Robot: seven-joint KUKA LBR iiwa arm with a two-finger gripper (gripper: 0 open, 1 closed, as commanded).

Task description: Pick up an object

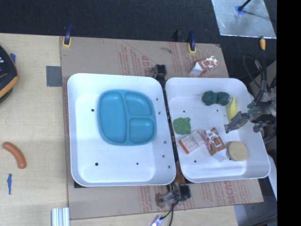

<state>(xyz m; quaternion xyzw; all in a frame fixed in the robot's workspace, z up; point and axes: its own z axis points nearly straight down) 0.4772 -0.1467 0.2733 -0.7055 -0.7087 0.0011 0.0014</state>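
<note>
The right bin holds several small objects: a dark green lump, a yellow banana, a light green leafy piece, a white and red packet, a brown and red carton and a round tan disc. My gripper reaches in over the bin's right side. It hangs just below the banana and above the tan disc. I see nothing held in it.
The left bin holds a blue divided plate. A small carton lies on the cardboard behind the right bin. A sausage lies on the bench at far left, and a yellow and black device sits at the left edge.
</note>
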